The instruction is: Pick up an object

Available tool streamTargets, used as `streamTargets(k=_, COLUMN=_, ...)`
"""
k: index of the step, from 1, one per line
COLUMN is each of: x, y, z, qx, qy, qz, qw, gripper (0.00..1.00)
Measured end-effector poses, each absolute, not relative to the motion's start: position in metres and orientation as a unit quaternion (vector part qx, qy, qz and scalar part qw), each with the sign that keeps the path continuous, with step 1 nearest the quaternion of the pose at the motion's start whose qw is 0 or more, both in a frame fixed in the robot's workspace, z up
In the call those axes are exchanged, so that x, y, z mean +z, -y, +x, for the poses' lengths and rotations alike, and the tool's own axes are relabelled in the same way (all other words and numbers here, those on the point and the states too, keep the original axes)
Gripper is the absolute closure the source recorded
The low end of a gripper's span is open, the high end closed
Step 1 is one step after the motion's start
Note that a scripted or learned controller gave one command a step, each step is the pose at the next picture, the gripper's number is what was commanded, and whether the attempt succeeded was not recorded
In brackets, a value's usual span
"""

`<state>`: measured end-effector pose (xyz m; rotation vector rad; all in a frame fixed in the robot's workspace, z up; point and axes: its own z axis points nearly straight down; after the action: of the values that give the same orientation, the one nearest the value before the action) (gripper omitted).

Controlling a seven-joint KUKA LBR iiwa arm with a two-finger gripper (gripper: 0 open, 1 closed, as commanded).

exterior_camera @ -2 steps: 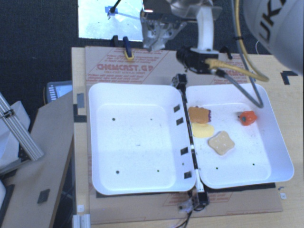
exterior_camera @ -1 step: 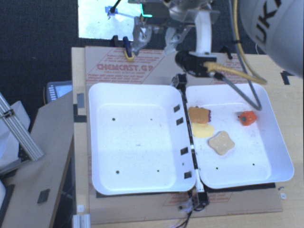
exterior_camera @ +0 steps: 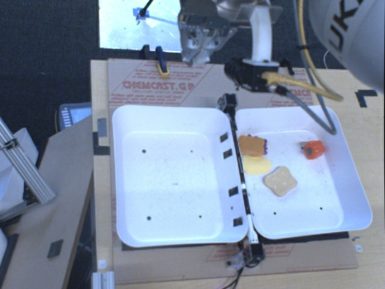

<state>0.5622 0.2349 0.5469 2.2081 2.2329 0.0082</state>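
- My desk (exterior_camera: pixel 102 89) is pale wood, topped by a brown board (exterior_camera: pixel 174 86) printed in red letters.
- Dark carpeted floor (exterior_camera: pixel 42 41) lies beyond it.
- A bright reflective panel (exterior_camera: pixel 123 23) sits at the far edge.
- An aluminium rail (exterior_camera: pixel 24 164) leans at my left.

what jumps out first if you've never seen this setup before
The eye lands first on the small cluster of coloured items in the right bin: an orange-red piece near its far right, and an orange block, a yellow disc and a tan toast-shaped piece close to the divider. Next comes the gripper hanging high above the bench's far edge, well away from them.
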Motion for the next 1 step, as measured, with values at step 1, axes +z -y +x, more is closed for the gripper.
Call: streamTargets(k=1, x=0.5290, y=-0.1111, z=0.5261, qx=-0.0004, qy=-0.703, qz=0.711, qw=0.001, gripper=1.00)
